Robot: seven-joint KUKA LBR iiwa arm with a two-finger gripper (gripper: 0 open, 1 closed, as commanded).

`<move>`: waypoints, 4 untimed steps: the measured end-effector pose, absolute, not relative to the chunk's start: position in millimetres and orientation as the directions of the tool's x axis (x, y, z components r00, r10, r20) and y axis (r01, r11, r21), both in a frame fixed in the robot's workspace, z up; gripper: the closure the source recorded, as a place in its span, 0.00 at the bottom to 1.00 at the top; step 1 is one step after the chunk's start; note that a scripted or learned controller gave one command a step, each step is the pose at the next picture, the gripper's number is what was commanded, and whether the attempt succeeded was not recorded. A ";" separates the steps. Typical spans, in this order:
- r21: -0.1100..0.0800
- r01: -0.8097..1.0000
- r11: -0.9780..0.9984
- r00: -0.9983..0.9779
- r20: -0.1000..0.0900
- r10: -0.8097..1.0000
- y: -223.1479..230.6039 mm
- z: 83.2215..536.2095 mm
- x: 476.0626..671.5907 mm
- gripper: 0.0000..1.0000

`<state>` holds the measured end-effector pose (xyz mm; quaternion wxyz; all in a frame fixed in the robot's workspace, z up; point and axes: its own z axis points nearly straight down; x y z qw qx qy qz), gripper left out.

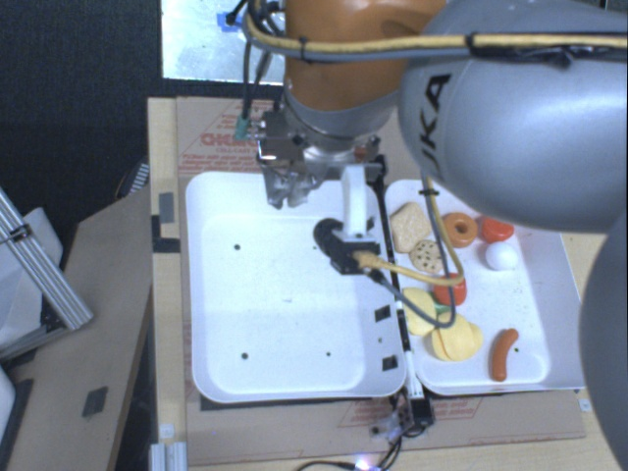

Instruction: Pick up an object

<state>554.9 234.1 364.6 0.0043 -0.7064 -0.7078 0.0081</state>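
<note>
Over the left shallow white bin (226, 361), the gripper (287, 192), whose state I cannot tell, should shift toward the ring-shaped orange doughnut (458, 230).

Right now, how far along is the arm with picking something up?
Nothing looks picked yet: the toy foods, such as the donut, sausage and white egg, lie in the right bin. In hand: the end effector sits over the left bin's far edge. Left: reaching an item, gripping, lifting.
</note>
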 end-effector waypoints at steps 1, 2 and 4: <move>0.013 1.000 0.001 -0.001 0.004 1.000 233.9 455.9 617.4 1.00; 0.011 1.000 0.006 -0.006 0.004 1.000 234.4 541.2 623.5 1.00; 0.011 1.000 0.002 -0.003 0.004 1.000 234.3 366.8 646.5 1.00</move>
